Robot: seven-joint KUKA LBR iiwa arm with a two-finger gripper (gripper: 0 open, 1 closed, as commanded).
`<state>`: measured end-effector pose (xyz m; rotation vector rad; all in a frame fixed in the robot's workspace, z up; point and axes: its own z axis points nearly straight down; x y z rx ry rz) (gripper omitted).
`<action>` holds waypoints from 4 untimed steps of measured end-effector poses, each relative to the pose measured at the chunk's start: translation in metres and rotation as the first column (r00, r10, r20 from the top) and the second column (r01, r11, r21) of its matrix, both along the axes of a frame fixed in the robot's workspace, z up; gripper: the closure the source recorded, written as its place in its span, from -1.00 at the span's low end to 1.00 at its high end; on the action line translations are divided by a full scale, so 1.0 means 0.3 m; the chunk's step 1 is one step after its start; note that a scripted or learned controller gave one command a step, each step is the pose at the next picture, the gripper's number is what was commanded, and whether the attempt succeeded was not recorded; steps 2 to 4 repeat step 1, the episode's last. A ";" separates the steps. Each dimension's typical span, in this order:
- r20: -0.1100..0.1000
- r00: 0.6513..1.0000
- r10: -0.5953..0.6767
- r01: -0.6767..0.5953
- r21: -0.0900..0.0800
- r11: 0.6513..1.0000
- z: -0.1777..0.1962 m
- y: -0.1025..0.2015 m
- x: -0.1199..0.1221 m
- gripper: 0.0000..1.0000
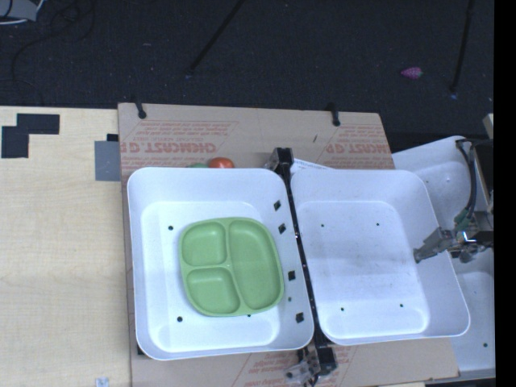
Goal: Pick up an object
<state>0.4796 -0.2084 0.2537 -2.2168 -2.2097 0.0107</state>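
Green, the divided plate (pixel 232 266) lies flat in the left bin (pixel 153 192), well apart from the gripper (pixel 439 247) at the right bin's (pixel 355 188) right rim, so the low plate may slip the grasp.

The bench (pixel 56 240) is showing a pale wood top, and a brown cardboard sheet (pixel 258 139) is lying flat on it — printed lettering is running across its far strip. Two white bins are sitting side by side on the sheet — the left bin (pixel 153 208) and the right bin (pixel 363 297) are touching along their inner edges.
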 end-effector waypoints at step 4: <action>0.012 1.000 0.003 -0.003 -0.003 1.000 0.019 0.001 0.008 -1.00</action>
